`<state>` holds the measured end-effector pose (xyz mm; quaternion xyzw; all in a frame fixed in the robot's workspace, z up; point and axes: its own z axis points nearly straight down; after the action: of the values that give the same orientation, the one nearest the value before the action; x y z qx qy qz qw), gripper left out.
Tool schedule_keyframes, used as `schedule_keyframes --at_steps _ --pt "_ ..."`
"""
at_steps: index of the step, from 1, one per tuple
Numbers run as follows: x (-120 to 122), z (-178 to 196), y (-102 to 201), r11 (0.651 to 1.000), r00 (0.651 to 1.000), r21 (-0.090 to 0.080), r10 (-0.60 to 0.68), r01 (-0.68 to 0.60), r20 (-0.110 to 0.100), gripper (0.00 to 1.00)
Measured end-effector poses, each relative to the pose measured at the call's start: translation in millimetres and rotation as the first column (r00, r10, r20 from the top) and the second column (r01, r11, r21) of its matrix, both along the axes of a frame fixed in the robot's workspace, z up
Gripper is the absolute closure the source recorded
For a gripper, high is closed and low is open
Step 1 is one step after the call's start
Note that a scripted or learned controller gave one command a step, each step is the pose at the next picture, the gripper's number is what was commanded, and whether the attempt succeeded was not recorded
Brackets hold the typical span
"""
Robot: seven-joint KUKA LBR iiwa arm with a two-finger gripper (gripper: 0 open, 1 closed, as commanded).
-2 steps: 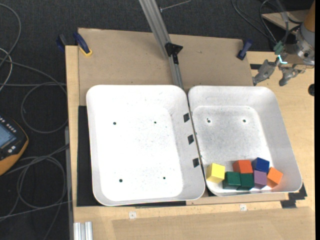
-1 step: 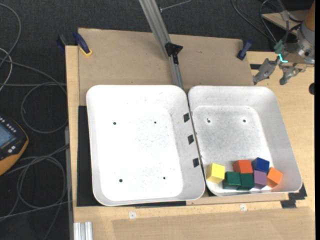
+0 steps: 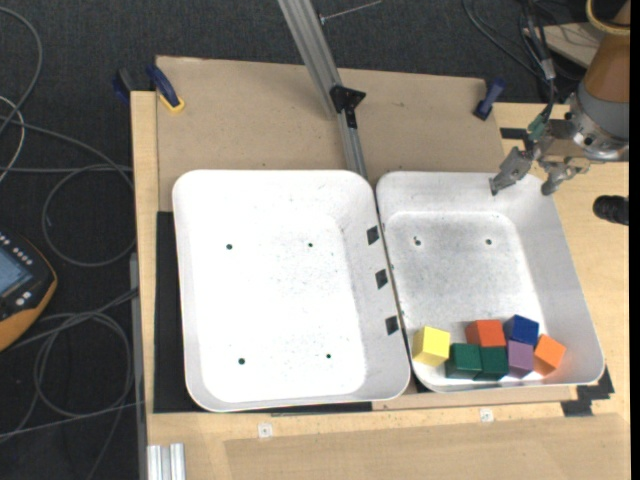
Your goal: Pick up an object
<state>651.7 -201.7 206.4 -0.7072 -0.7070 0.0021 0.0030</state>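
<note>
The left bin sits on the bench as a shallow white tray with a speckled floor and a few dark dots. Just to its right, touching along a shared edge marked by small black clips, lies the right bin, and all the candidates for picking are gathered in its near right corner.

Reading that cluster from left to right: a yellow block stands slightly apart at the left end, then a green block at the near edge with an orange-red block just behind it, a purple block with a blue block behind it, and an orange block tilted against the bin's right wall. They look like small rigid cubes, likely light and hard, with flat faces that should suit a two-finger pinch across opposite sides. The yellow block seems the easiest to take, since its left and far faces are free; the others are packed touching one another, leaving little room for fingers.

Farther right and toward the far end, the gripper hangs over the far right rim of the right bin, its two fingers spread apart with nothing between them, well away from the blocks.
</note>
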Motion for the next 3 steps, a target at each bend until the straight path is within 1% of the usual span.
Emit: schedule_keyframes --at_steps 2,3 --pt "-3 -106 2 1.0 1.0 0.001 0.001 -0.001 0.0 0.0" --pt "0 -90 2 1.0 1.0 -0.001 0.002 -0.002 0.01 1.0"
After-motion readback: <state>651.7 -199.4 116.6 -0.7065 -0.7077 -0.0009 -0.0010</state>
